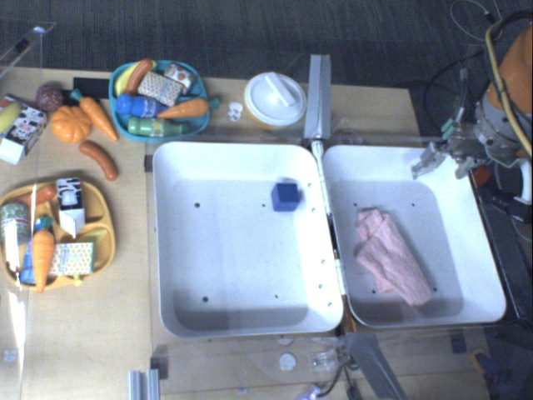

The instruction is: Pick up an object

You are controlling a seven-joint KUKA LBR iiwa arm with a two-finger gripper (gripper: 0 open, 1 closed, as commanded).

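Two candidate objects lie in the bins. A pink cloth (393, 257) rests crumpled on the floor of the right bin (466, 311), running aslant from the bin's middle toward its near edge; its folds stand proud of the floor, so a pinch from above should find a ridge to close on. A small blue block (286, 196) sits alone in the far right part of the left bin (179, 302), near the divider between the bins — compact and hard-edged, well apart from every wall, hence reachable from any side.

The tool (441, 158) hangs over the far right corner of the right bin, its two fingers spread apart with nothing between them. That pose, high and off to one side of the cloth, suggests an approach not yet begun; the cloth is judged the nearer target.

On the bench to the left stand a blue bowl (199, 124) and a yellow tray (102, 223) of toy food, with a loose toy carrot (102, 118) and a sausage (100, 159) — outside the bins. A white lidded container (276, 98) stands behind them.
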